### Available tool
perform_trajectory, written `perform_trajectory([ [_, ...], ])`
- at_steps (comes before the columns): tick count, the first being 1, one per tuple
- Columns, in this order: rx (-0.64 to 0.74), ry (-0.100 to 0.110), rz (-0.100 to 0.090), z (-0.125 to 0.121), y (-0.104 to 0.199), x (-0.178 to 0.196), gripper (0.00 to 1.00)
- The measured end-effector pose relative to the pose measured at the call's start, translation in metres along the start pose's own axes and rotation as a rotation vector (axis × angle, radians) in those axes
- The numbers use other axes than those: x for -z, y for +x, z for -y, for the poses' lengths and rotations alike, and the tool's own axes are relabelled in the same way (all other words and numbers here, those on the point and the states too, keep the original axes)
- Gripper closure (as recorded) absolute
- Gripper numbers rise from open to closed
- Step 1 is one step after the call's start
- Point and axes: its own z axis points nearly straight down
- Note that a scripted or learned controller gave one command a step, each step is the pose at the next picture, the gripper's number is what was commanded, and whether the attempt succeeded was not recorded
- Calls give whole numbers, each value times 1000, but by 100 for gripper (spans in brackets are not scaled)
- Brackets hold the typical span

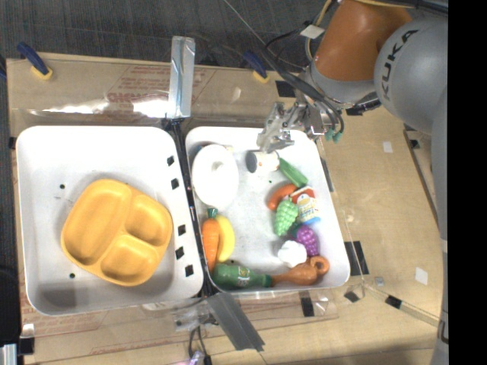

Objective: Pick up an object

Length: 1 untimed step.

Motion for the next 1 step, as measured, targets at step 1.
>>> perform_trajectory([
  [1, 219, -1, -7, 31, 32, -14, 100],
])
